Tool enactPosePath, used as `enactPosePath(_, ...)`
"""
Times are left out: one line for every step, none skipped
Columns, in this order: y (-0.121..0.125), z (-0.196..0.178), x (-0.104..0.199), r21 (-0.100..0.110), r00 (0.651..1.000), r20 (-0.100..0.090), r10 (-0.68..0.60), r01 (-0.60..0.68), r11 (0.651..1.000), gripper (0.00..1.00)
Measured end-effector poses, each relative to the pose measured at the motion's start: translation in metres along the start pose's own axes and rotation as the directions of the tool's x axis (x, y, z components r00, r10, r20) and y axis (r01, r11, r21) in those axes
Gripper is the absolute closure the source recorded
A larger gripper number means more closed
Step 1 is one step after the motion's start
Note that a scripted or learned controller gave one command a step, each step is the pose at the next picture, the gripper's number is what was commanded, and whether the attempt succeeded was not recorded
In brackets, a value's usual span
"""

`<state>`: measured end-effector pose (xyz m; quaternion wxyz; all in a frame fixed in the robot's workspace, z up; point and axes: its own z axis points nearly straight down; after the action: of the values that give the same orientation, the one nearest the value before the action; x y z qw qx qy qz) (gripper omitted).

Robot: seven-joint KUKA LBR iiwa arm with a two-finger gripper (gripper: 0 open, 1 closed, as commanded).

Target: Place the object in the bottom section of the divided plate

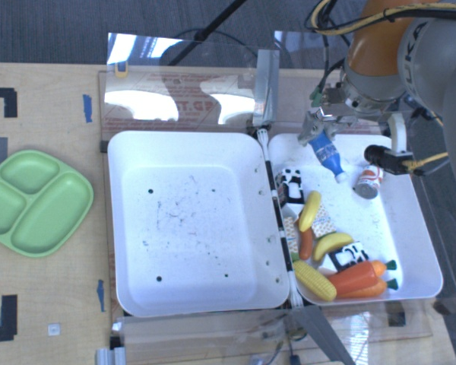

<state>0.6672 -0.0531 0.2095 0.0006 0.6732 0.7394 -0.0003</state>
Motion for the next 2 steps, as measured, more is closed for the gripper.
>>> enactPosePath(-0.047,0.025,0.080,0.001,0.987,-0.002,-0.162,0.162,0.987,1.00)
enactPosePath(0.011,0.024,0.119,-0.003,1.000,-0.001,-0.002,0.002,1.000,1.00)
